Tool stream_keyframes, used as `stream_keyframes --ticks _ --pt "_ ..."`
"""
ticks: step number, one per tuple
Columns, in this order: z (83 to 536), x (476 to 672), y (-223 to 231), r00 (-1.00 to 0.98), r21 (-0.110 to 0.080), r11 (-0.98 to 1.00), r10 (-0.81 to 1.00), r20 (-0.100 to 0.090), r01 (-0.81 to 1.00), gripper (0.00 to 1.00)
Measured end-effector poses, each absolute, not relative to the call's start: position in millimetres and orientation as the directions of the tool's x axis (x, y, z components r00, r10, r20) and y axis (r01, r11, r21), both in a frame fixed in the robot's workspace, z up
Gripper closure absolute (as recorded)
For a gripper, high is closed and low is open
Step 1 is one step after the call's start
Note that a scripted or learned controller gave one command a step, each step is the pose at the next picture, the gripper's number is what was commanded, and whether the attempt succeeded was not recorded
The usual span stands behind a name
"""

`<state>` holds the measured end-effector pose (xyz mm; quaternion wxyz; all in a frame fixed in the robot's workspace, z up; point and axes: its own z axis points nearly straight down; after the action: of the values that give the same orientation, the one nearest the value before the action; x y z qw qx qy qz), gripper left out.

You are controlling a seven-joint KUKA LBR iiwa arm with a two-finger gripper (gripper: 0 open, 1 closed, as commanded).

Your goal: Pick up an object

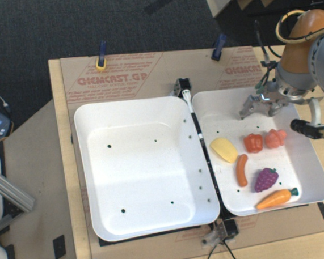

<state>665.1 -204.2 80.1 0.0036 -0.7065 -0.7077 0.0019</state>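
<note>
Reaching in from the right, the grey arm (306,55) is hanging its end effector (261,108) over the far part of the right-hand bin (227,100), with the orange band sitting above the wrist. Its two fingers (248,110) are standing spread apart (I am seeing nothing between them), and they are sitting well short of the toys.

Those toys are lying together in the near half of that same bin. A yellow piece (224,150) is resting nearest the divider, and a small sausage (242,170) is lying just beside it, toward the front. A red pepper (253,143) and a pink piece (275,138) are sitting side by side, nearly touching, closest to the end effector. A purple bunch of grapes (265,179) is lying in front of them, and a carrot (276,198) is resting against the front rim.

The left-hand bin (98,178) is sitting alongside, the two rims meeting down the middle. Both are resting on a cardboard sheet (139,71) that is covering the surface, with a yellow clamp (101,59) and a blue clamp (219,47) gripping its far edge.
</note>
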Motion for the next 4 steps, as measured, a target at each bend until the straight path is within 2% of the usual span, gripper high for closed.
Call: stream_keyframes --ticks 1,2,3,4 --pt "316 669.3 -225 -0.001 0.017 0.002 1.000 -0.008 1.000 0.00" --pt "312 668.4 -223 -0.003 -0.001 0.003 1.000 -0.004 1.000 1.00" --pt "380 669.2 -152 -0.009 0.009 0.009 1.000 0.000 1.000 1.00" --pt "394 668.2 -108 -0.006 0.003 0.006 1.000 0.000 1.000 1.00"
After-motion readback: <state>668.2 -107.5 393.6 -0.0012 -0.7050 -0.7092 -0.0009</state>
